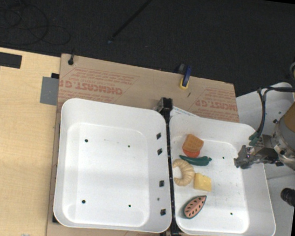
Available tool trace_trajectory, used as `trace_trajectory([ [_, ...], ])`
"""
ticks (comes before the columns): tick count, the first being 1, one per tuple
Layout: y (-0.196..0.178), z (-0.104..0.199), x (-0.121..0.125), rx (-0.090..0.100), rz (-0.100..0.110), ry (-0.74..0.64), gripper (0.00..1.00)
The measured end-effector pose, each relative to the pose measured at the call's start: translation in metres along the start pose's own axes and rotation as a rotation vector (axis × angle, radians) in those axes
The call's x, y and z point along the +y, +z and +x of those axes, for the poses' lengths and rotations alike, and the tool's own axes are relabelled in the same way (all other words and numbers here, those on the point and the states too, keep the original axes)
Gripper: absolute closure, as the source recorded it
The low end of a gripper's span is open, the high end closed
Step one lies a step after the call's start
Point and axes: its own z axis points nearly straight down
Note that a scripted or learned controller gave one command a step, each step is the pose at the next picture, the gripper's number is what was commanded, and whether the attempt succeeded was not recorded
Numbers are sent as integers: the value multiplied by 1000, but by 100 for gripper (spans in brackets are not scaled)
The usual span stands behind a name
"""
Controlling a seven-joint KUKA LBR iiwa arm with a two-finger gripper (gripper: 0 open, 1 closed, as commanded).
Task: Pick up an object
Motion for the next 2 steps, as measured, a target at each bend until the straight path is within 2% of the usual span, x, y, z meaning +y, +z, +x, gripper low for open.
trace_trajectory([
  [1,-12,98,-32,3,2,-7,100],
  [2,-37,163,-61,2,0,-7,100],
])
